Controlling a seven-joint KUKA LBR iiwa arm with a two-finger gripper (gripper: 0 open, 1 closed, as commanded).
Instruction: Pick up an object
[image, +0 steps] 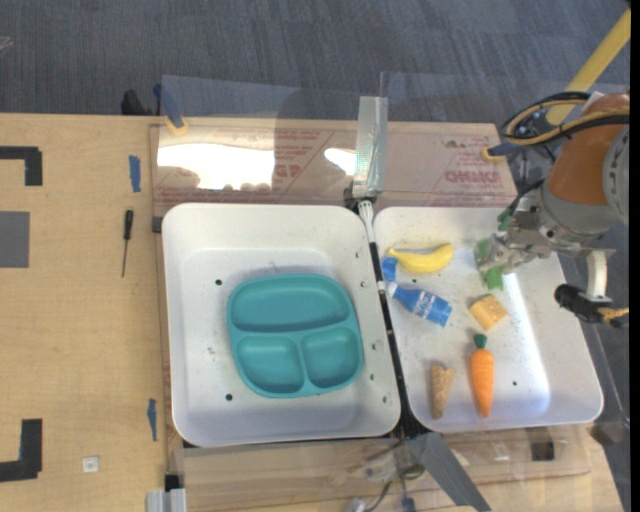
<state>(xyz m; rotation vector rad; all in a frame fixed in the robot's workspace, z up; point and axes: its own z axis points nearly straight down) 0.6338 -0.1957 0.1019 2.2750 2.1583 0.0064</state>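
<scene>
The right bin (560, 395) holds a yellow banana (423, 259), a blue bottle (421, 304) lying on its side, a yellow block (488, 313), an orange carrot (482, 379) and a tan cone (440, 387). My gripper (503, 253) hangs over the upper right part of this bin, right of the banana and above the yellow block. A small green thing (493, 278) shows just below the gripper's tip. Whether the gripper touches it cannot be told.
The left bin (190, 250) holds a teal divided plate (294, 333). A raised divider (378, 300) separates the two bins. Clear plastic and cardboard stand behind them. Cables and the arm's grey body (585, 180) crowd the right edge.
</scene>
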